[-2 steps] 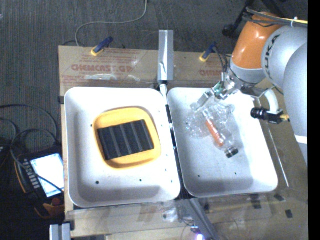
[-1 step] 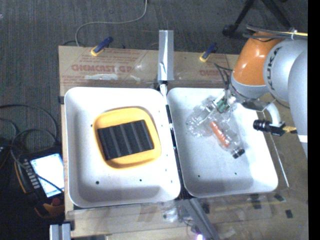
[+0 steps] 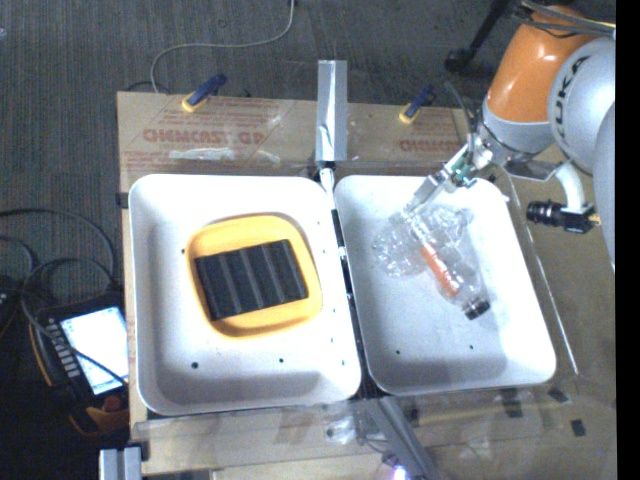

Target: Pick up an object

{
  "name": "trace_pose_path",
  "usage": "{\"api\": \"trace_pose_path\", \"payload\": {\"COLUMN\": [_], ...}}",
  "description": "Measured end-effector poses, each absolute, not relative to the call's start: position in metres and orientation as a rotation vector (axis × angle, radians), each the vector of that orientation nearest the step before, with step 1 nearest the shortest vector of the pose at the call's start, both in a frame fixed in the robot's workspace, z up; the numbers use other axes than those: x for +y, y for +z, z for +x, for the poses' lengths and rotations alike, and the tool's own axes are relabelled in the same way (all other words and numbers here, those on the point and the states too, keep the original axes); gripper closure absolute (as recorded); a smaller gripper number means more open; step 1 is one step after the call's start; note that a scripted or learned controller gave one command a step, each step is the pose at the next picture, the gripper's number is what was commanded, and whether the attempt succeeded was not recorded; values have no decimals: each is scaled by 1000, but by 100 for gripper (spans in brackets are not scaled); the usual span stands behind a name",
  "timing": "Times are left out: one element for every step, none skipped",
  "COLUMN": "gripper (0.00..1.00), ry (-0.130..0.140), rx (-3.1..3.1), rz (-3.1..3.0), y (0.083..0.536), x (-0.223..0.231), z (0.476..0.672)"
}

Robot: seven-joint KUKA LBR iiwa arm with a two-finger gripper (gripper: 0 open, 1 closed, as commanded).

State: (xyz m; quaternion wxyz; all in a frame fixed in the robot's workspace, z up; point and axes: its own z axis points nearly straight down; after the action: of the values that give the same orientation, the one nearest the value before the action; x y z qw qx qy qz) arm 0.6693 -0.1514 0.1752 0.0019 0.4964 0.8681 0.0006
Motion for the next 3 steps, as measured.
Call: {"api": "trace_pose_path", "payload": {"gripper": [0, 0, 0], "ry": [11, 14, -1], "rx": [2748, 2748, 2744], "rz": [1482, 1438, 1544], "y": [106, 104, 100], "x": [-165, -147, -151], "z": [650, 614, 670]}}
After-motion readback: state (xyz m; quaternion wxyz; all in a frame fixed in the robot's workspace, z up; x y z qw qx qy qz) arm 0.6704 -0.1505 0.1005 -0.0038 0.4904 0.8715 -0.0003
